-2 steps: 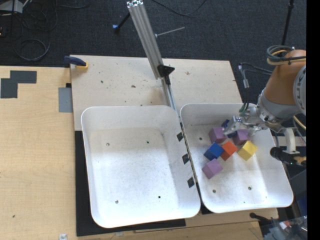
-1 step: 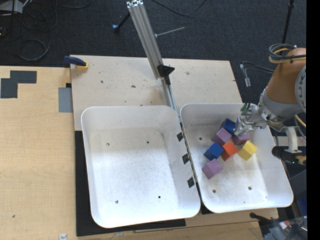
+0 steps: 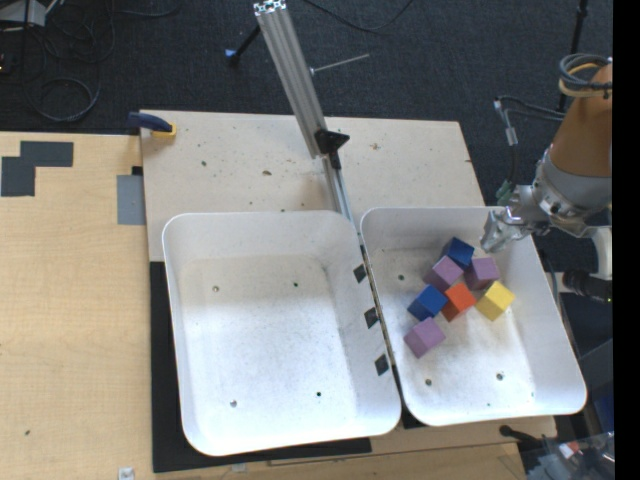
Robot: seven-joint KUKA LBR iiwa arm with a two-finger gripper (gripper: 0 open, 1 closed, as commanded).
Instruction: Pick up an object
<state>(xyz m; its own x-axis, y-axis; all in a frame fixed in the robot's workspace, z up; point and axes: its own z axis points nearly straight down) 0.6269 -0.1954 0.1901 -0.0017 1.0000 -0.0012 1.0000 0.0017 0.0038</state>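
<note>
Blocks clustered in right bin (image 3: 560, 368), upper-middle part, all well clear of bin's near edge: blue block (image 3: 459, 251) at top of cluster, purple block (image 3: 447, 271) just below-left touching it, mauve block (image 3: 484, 270) to its right, orange block (image 3: 460, 299) in centre, yellow block (image 3: 494, 300) just right of orange, second blue block (image 3: 427, 303) left of orange, lone purple block (image 3: 424, 337) lowest, just beside second blue. Gripper (image 3: 494, 230) hanging over right bin's far right part, just beside blue block and mauve block, above them; cannot tell how far open, nothing seen between its tips. Grey arm (image 3: 578, 183) with orange band coming in from desk's right edge. Left bin (image 3: 190, 268) white, speckled, side by side with right bin, three small black tabs (image 3: 371, 317) along shared rim. Silver aluminium rail (image 3: 296, 80) slanting from desk's far side down toward gap between bins, black bracket (image 3: 330, 142) partway along. Blue-and-yellow clamp (image 3: 152, 124) at desk's far left corner. Grey patches (image 3: 38, 162) on pale board at left. Cables (image 3: 60, 28) on dark floor beyond desk's far edge.
</note>
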